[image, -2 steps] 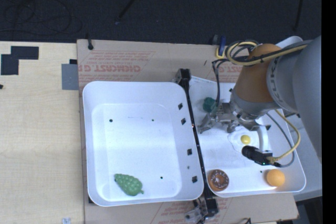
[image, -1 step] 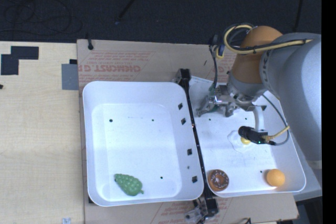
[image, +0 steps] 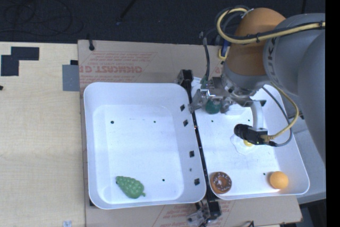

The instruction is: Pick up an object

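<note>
The arm reaches in from the right over the right bin (image: 297, 178), its gripper (image: 212, 103) low at that bin's far left corner, just beside the divider between the two bins. A small teal object (image: 212, 107) sits right at the gripper's tip; whether the fingers are spread, pressed together or pinching it cannot be told from this angle.

In the right bin, a fried-egg toy (image: 245, 142) lies near the middle, partly under a black part of the arm's cabling. A chocolate doughnut (image: 220, 182) rests in the near left corner, and an orange ball (image: 278, 180) sits by the near right corner.

The left bin (image: 95, 114) carries a green bunch of grapes (image: 130, 187) close to its near edge. Both bins rest on a cardboard sheet (image: 133, 64) on the tabletop (image: 37, 141).
</note>
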Action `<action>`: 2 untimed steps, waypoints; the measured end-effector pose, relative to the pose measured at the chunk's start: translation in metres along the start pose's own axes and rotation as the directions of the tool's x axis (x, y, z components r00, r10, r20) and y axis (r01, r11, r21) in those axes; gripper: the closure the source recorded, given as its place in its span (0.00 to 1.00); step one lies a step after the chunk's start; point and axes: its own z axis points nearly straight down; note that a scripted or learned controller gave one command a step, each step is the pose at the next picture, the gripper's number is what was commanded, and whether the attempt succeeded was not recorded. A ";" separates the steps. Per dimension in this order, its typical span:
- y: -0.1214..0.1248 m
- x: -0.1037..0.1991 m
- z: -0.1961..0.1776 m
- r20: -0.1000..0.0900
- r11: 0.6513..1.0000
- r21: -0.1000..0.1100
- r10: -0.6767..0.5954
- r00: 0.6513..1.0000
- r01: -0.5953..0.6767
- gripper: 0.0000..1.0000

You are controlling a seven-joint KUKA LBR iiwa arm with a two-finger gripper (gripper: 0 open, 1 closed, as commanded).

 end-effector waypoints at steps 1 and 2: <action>-0.051 0.067 0.007 -0.002 1.000 0.012 -0.001 1.000 0.001 0.00; 0.014 0.128 0.007 0.000 1.000 0.002 -0.002 1.000 0.002 0.00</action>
